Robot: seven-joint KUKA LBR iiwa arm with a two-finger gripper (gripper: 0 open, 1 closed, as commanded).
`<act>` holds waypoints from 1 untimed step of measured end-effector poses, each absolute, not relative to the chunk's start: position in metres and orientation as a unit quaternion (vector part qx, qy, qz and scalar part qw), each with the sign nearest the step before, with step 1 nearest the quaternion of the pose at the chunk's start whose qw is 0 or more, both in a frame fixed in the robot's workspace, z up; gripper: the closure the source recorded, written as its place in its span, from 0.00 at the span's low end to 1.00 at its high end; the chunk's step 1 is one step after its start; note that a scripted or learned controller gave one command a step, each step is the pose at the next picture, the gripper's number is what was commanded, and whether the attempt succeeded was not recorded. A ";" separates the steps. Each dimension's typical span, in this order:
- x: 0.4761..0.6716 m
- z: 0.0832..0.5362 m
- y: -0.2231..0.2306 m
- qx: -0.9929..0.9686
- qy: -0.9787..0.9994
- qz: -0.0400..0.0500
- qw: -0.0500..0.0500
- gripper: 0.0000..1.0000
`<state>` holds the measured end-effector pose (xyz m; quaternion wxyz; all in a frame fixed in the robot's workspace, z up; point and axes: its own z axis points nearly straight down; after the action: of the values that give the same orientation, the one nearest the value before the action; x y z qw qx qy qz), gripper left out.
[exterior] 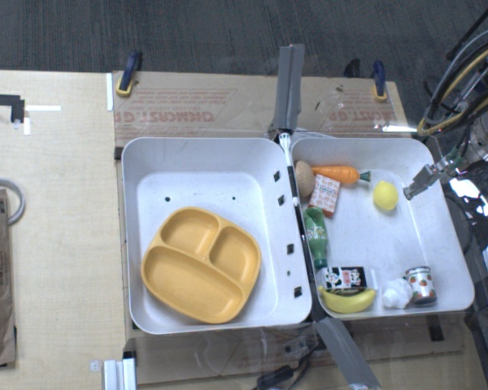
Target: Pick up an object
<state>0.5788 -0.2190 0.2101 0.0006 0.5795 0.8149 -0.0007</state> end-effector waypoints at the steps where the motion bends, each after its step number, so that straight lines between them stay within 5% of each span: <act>1: 0.632 0.094 -0.208 0.528 0.849 0.000 0.002 0.00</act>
<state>0.6315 -0.2078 0.0939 0.0018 0.5283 0.8491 -0.0002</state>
